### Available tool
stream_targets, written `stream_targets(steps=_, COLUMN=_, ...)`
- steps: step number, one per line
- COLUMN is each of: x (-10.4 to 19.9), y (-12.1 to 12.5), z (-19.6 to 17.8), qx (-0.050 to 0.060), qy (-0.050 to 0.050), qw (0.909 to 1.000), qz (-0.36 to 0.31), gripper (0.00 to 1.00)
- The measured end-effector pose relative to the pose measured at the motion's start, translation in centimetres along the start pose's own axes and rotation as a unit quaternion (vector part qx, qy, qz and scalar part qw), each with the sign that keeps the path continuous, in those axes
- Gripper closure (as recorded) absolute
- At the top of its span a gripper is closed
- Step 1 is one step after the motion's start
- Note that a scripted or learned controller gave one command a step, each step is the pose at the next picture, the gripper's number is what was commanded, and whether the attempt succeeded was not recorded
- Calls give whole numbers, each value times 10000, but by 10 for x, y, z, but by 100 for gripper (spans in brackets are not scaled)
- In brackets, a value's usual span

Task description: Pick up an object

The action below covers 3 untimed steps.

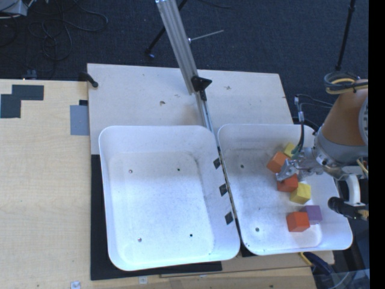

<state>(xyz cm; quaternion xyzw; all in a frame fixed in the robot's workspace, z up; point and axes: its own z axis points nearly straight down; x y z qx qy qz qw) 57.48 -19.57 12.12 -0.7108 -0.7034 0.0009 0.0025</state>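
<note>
Several small blocks lie in the right bin (258, 143). An orange block (277, 161) and a yellow block (290, 149) sit at its upper right. A red-orange block (287, 184) and a second yellow block (301, 192) lie just below them. Further toward the front are a purple block (313, 213) and another red-orange block (298, 221). My gripper (294, 170) is low in the right bin, among the upper blocks, right beside the orange one and just above the red-orange one. The wrist hides what lies directly under it.
The left bin (156, 197) lies beside the right one, with a divider edge (221, 173) between them. A slanted aluminium rail (180, 47) rises behind the bins. The arm's orange band (344, 122) hangs over the right bin's far right rim.
</note>
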Motion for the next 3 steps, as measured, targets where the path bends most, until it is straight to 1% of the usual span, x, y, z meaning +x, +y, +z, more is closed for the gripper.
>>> stream_targets(steps=1, x=55, y=-11, z=-46, qx=-18, qy=-2, qw=10000, qz=-74, gripper=100)
stream_targets(steps=2, x=116, y=-38, z=-69, qx=-5, qy=11, qw=10000, qz=-79, gripper=100)
stream_targets(steps=3, x=213, y=-16, z=-92, qx=-15, qy=5, qw=10000, qz=-91, gripper=100)
